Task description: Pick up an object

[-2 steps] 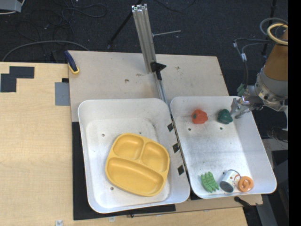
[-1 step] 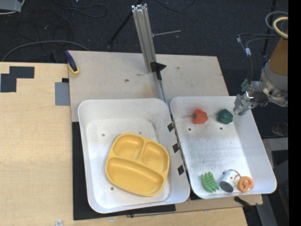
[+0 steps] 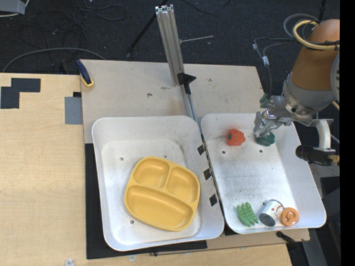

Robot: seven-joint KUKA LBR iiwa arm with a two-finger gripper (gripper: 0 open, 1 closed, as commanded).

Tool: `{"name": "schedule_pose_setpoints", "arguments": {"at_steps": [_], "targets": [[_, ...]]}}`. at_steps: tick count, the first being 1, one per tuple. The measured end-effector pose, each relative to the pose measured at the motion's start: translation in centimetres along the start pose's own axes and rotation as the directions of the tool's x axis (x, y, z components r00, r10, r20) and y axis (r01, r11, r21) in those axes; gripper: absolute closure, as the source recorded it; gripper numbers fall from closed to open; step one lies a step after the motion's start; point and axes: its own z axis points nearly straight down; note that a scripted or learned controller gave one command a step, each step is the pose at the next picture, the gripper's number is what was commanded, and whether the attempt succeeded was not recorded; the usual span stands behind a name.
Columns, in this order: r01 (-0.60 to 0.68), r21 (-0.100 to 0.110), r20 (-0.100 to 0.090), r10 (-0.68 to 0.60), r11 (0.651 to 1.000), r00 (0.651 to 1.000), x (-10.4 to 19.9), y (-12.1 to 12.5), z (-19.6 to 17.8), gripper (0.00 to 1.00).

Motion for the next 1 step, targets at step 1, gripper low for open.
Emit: {"name": "schedule_pose_setpoints", "arguments": {"at_steps": [1], "targets": [[0.0, -0.001, 0.0, 0.0, 1.0, 1.0, 5.32, -0.03, -0.59, 1.0]]}}
